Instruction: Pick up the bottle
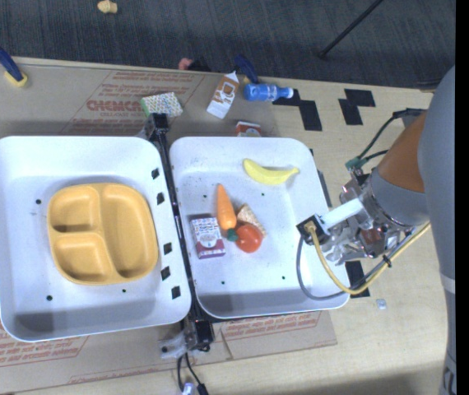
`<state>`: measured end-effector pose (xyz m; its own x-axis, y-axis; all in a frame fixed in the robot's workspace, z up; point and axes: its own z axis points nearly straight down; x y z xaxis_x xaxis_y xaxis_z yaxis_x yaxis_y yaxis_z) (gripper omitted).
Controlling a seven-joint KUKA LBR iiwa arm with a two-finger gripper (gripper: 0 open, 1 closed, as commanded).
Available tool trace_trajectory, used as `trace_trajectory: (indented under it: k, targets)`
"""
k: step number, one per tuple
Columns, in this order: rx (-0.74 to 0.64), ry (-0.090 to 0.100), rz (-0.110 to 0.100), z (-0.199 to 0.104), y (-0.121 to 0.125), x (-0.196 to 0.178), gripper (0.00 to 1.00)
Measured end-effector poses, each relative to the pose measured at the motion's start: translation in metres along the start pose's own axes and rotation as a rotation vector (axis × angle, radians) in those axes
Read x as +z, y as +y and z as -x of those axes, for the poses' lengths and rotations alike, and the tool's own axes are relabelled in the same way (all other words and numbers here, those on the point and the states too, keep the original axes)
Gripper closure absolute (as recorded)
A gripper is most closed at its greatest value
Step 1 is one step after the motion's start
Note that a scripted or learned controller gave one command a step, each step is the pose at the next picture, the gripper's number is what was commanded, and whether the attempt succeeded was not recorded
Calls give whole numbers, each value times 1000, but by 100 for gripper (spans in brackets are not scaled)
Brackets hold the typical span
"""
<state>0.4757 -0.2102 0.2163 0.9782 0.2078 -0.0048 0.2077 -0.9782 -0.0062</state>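
Observation:
A small blue bottle [266,92] lies on its side on the cardboard behind the right bin [300,290], outside both bins. My gripper [331,231] hangs over the right rim of that bin, well in front of and to the right of the bottle. A yellow cable loops under it. Nothing is seen held in it.
The right bin holds a banana [270,172], a carrot [225,206], a tomato [248,238] and a small red packet [206,236]. A yellow divided plate [103,231] sits in the left bin [12,163]. A small carton [223,95] and a green packet [162,104] lie near the bottle.

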Motion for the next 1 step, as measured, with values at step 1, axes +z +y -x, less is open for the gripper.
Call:
trace_trajectory:
  k: [1]
  targets:
    - [1, 4, 2, 0, 1, -12, 100]
